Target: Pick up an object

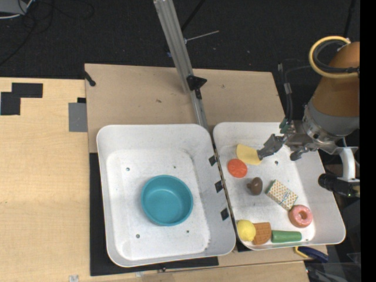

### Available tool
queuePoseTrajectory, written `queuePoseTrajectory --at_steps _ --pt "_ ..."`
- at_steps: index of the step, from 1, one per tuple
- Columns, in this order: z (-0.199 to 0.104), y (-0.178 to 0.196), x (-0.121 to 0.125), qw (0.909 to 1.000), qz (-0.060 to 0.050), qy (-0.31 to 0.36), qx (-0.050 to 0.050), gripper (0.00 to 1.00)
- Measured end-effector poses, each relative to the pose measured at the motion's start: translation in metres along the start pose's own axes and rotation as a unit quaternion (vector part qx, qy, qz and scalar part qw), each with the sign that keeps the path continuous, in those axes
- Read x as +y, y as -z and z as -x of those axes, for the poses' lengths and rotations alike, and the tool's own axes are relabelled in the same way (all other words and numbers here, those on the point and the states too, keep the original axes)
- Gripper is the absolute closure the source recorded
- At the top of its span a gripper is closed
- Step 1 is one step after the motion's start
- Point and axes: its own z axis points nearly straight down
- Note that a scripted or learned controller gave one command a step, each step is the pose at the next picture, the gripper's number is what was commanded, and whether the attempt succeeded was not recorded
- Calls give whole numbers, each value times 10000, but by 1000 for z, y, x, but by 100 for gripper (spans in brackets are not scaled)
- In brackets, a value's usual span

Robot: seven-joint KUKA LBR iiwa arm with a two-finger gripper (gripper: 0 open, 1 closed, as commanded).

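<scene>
The gripper [283, 147] is hanging over the upper part of the right bin [335, 231], reaching in from the right of the frame. Its two dark fingers are standing spread — one pointing left toward the yellow piece [247, 154], its tip just beside that piece's right edge, the other lying further right over bare bin floor. Nothing is showing between the fingers; whether the left tip is actually touching the yellow piece cannot be told.

Below the yellow piece, an orange ball [237, 168] is sitting near the bin's left wall, with a brown lump [254, 185] just right of it and lower. A patterned block [282, 194] is lying tilted in the middle, a pink ring [301, 215] below it to the right. Along the bottom edge, a lemon [245, 230], a brown block [262, 233] and a green piece [286, 236] are lying in a row, close together.

In the left bin [117, 143] — centre of the frame — a teal bowl [167, 200] is sitting upright.
</scene>
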Motion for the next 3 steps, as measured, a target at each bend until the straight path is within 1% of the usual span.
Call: queuePoseTrajectory --at_steps 1,2,3 --pt "4 -43 0 10000 4 0 -1 0" --pt "4 -105 -6 10000 -4 2 0 0" --pt "5 -93 -5 10000 20 -5 -4 100"
